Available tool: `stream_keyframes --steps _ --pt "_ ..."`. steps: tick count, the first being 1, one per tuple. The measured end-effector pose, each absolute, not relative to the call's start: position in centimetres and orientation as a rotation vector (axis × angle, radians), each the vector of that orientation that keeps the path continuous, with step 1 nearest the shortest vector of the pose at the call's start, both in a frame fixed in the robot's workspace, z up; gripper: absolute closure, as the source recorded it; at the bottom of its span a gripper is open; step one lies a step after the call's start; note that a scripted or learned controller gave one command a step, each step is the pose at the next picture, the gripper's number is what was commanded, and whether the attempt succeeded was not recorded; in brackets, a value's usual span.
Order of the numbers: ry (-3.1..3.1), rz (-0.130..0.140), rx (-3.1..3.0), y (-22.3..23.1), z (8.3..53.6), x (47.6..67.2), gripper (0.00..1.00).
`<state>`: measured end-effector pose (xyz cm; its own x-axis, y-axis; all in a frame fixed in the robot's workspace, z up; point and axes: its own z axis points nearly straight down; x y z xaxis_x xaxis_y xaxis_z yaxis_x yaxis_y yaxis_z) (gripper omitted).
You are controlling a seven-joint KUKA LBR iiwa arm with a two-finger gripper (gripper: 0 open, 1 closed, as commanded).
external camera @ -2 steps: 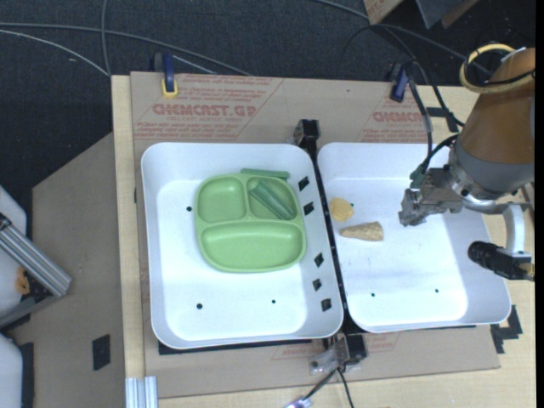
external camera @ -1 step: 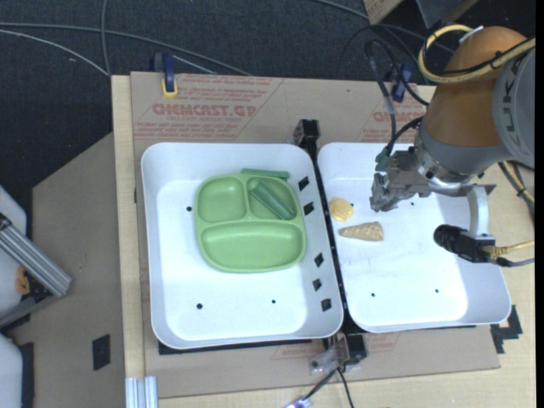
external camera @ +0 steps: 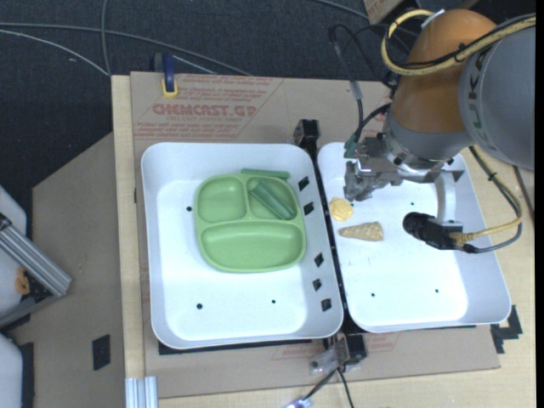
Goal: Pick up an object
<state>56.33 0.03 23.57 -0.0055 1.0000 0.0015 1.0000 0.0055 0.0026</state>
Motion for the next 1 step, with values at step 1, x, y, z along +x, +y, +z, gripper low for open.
stream_keyframes --steps 1 --pt "2.228 0.005 2.214 5.83 23.08 58.69 1.00"
